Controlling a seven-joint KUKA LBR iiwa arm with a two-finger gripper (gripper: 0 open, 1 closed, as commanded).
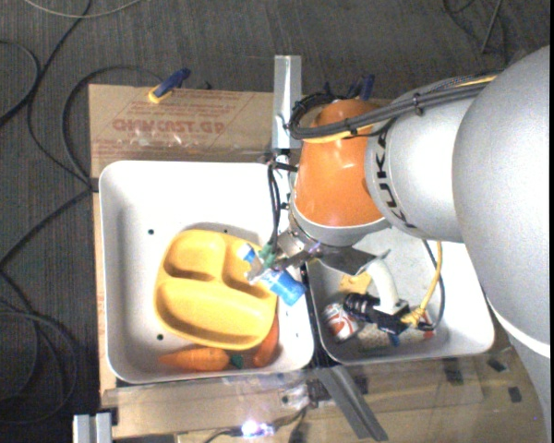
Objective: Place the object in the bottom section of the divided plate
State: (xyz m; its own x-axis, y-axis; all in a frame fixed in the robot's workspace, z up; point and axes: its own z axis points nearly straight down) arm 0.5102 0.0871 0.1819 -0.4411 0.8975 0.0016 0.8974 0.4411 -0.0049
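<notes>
A yellow divided plate (208,310) lies in the left bin, its large bottom section toward the view's bottom and two smaller sections above it. My gripper (270,264) hangs over the plate's right rim, beneath the orange wrist band. Between its fingers is a small blue object (283,285) with a pale label end, and the gripper is shut on it. The object sits just above the plate's right edge, near the wall between the two bins.
An orange carrot (198,359) lies along the left bin's (129,247) bottom wall, with another orange piece (270,340) beside the plate. In the right bin (462,340) are a small can (336,319) and a white curved item (380,273). Cardboard (180,127) lies behind the bins.
</notes>
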